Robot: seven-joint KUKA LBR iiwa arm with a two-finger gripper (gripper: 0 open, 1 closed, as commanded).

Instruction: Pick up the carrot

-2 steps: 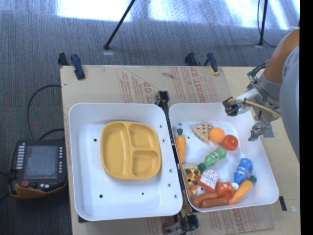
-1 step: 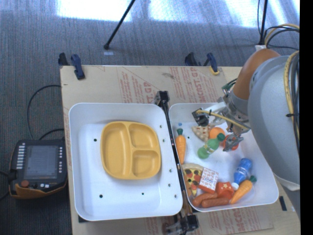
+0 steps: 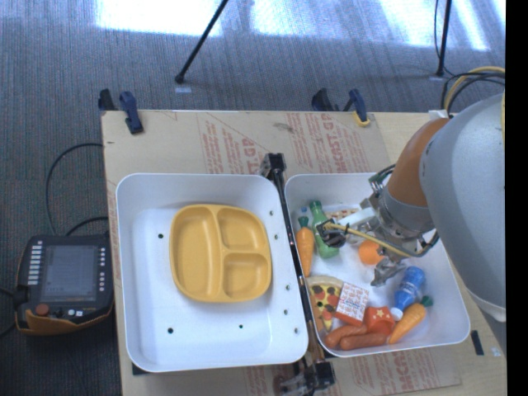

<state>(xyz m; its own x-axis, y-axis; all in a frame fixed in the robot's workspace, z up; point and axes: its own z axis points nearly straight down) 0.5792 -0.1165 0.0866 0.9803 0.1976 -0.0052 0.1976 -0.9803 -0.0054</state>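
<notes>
1. Orange with a green top, the carrot [image 3: 305, 250] lies in the right bin [image 3: 446, 312], along its left wall. It is just beside the green bottle [image 3: 321, 223] and above the pizza slice [image 3: 323, 290].
2. A second carrot [image 3: 410, 322] lies near the lower right corner, close to the blue bottle [image 3: 410, 285] and the red box [image 3: 380, 318].
3. The arm [image 3: 462, 196] holds the jaws over the middle of this bin, near the orange ball [image 3: 369, 252]. I cannot tell if they are spread or pressed together.
4. I think it is best to choose one carrot first and come down straight over its thick middle.
5. The jaws should close across the width, not along the length.
6. At the wall there is little room for one jaw, so the descent must be exact. The second carrot seems to have more free space on its right side.
</notes>
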